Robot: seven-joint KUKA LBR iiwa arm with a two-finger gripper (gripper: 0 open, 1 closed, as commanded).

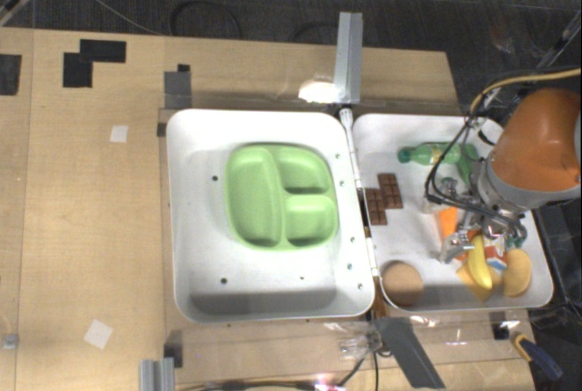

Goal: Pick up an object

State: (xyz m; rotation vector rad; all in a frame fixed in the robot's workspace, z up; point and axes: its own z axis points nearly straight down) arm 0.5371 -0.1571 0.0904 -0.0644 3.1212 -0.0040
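Observation:
The right white bin [400, 225] holds a green bottle [427, 155], two brown chocolate bars [382, 196], an orange piece [447, 222], a yellow banana [478, 269], a tan round item [516, 272] and a brown round ball [403, 280]. My gripper [466, 245] hangs low over the bin's right part, right above the banana and the orange piece. The wrist hides its fingers, so a grasp cannot be judged. The arm with its orange band [541, 142] reaches in from the right.
The left white bin [195, 198] carries a green divided plate [280, 195]. A metal post [348, 62] stands at the back between the bins. Cables [455, 164] loop beside the wrist over the green bottle.

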